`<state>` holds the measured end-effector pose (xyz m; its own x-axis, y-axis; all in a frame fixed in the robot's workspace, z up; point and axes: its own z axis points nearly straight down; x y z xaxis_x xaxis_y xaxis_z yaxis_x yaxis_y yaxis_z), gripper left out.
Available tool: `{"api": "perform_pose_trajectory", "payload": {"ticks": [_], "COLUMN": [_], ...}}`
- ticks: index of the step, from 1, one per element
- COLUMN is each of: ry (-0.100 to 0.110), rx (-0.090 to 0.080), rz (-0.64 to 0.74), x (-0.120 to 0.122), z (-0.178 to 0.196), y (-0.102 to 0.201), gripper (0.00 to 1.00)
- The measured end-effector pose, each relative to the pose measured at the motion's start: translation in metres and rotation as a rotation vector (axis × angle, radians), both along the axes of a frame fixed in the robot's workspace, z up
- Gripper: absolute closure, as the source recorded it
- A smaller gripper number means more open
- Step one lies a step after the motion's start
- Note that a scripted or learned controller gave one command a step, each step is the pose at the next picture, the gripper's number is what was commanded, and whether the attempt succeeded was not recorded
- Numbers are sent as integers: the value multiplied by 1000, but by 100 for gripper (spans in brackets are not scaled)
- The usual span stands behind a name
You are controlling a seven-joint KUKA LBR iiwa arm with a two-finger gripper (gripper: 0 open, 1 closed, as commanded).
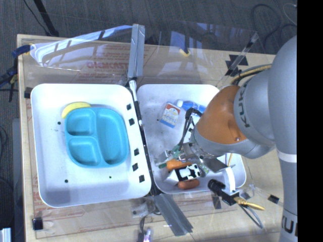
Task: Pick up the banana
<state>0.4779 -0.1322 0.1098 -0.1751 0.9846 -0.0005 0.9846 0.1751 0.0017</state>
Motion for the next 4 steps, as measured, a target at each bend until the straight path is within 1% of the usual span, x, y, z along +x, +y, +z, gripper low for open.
{"api": "perform_pose_trajectory", "payload": {"ticks": [1,2,3,4], "ry": [-6,-9,-9,-2], "rx": [-1,0,0,1], "rz": [-202,-195,-195,-197], "x": [2,4,4,1], "z": [-16,-5,-5,-17], "y": [-23,-22,-22,-73], "gripper": [0,100,0,0]}}
